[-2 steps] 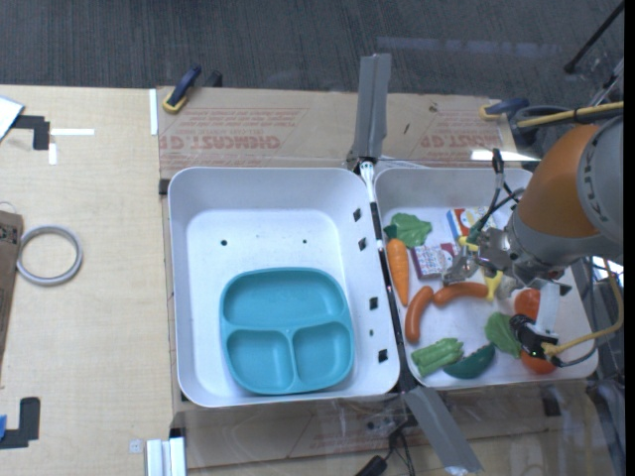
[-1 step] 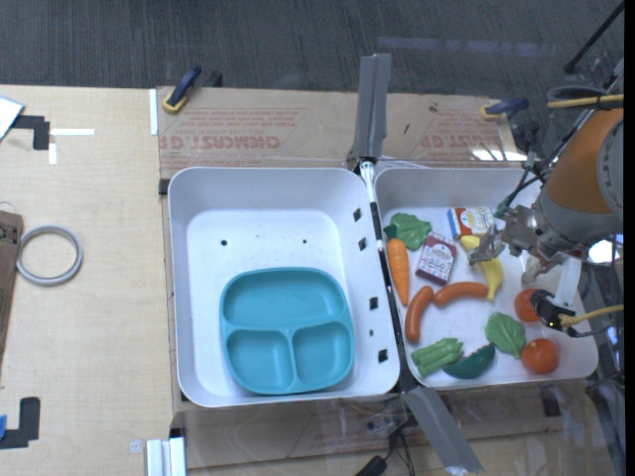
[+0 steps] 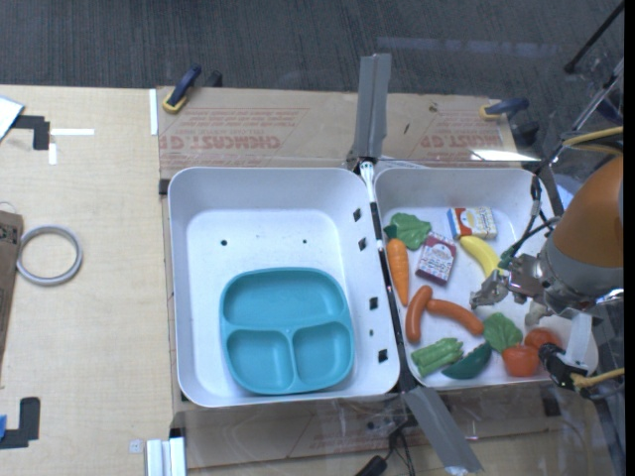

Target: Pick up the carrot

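The carrot [image 3: 398, 270], orange with a green leafy top, lies lengthwise along the left wall of the right bin [image 3: 448, 178]. My gripper [image 3: 493, 292] hovers low over the right half of that bin, well to the right of the carrot and just right of an orange sausage [image 3: 454, 313]. Its metal fingers point left and stand slightly apart with nothing between them.
The right bin also holds a second sausage [image 3: 419, 312], a banana [image 3: 479, 255], a small red box [image 3: 436, 260], a white carton [image 3: 474, 222], green vegetables [image 3: 438, 353] and a tomato [image 3: 522, 359]. A teal divided plate [image 3: 286, 328] sits in the left bin [image 3: 198, 266]. A tape roll [image 3: 45, 255] lies far left.
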